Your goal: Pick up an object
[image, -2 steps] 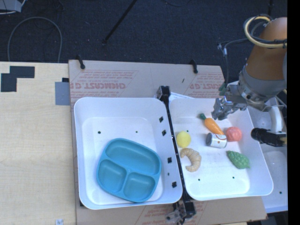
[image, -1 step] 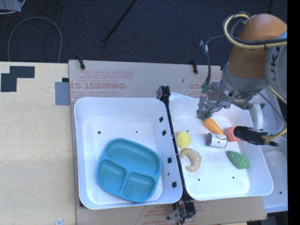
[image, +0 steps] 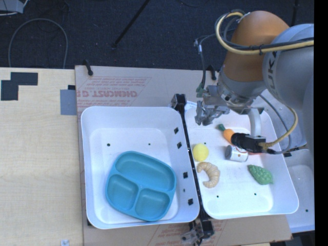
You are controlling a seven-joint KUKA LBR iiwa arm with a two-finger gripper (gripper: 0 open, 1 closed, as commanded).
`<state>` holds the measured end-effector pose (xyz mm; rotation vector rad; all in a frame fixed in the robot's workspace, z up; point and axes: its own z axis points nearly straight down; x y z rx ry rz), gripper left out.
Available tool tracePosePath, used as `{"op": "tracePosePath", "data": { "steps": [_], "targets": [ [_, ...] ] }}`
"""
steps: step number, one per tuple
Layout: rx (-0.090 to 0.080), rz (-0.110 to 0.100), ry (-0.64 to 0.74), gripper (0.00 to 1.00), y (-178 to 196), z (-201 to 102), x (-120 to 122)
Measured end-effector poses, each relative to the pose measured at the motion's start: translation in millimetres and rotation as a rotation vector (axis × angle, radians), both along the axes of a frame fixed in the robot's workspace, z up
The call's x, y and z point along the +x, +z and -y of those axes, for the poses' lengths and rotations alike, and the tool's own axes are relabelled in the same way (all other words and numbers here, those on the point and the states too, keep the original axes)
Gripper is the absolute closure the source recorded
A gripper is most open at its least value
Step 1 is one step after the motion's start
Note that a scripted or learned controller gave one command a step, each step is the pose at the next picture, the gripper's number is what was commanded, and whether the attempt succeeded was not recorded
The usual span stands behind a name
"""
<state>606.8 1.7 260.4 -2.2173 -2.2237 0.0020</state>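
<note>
Two shallow white bins sit side by side on the tabletop, over a sheet of brown cardboard. The left bin, in the lower centre of the frame, holds a blue divided tray lying flat toward its lower right corner. The right bin holds several small objects: a yellow ball near its left wall, a pale curled shrimp toy just below the ball, a small silver can on its side, an orange carrot toy above the can, and a green leafy toy toward the right. The hand hangs over the right bin's upper left corner, apart from every object; whether it is spread or pressed together I cannot tell.
</note>
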Motion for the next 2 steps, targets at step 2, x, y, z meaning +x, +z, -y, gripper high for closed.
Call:
{"op": "tracePosePath", "data": {
  "steps": [2],
  "targets": [
    [0.0,-0.003,0.0,1.0,-21.2,-95.5,13.7]
  ]
}}
